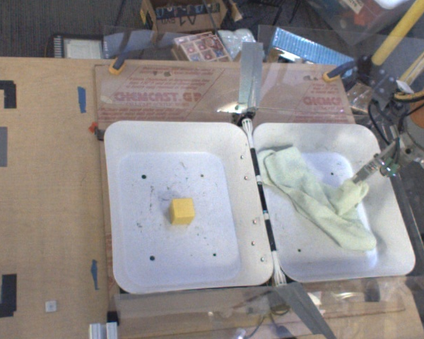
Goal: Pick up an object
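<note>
The wooden surface (35,210) carries two white bins side by side. The left bin (127,260) holds a small yellow block (183,211) near its middle, with bare floor on every side. In the right bin (396,253) a pale green cloth (318,200) sprawls from the dividing edge toward the right wall. The gripper (358,179) touches the cloth's right end; whether it grasps cannot be told.

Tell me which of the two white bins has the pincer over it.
The right-hand shallow white bin, the one holding the crumpled pale green cloth. The pincer meets that cloth's edge. The left white bin holds a small yellow block.
</note>
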Robot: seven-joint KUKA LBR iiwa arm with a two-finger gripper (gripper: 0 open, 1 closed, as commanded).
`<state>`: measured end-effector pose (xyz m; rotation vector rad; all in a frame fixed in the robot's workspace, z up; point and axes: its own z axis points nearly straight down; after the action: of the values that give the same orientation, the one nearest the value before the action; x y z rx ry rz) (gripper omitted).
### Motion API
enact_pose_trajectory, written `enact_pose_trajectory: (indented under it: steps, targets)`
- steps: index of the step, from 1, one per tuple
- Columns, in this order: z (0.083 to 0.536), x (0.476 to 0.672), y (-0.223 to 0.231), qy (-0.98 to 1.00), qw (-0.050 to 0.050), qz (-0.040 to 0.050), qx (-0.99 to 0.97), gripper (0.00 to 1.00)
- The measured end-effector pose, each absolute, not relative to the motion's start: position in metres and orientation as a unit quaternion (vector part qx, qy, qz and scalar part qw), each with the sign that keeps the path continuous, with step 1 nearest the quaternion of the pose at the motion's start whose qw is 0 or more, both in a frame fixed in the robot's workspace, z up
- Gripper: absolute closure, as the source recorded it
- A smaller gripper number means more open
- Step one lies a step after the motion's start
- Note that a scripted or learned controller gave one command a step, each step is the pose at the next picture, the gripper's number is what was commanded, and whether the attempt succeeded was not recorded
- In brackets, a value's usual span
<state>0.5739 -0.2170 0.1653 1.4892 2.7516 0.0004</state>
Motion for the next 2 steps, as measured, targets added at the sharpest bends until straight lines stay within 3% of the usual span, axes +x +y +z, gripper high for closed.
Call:
enact_pose_trajectory:
  steps: [1, 2]
  targets:
    - [0.176, 0.575, -0.218, 0.879, 0.010, 0.0002, 0.476, 1.00]
    - [0.095, 0.531, -0.224, 0.858, 0.004, 0.0004, 0.513, 1.00]
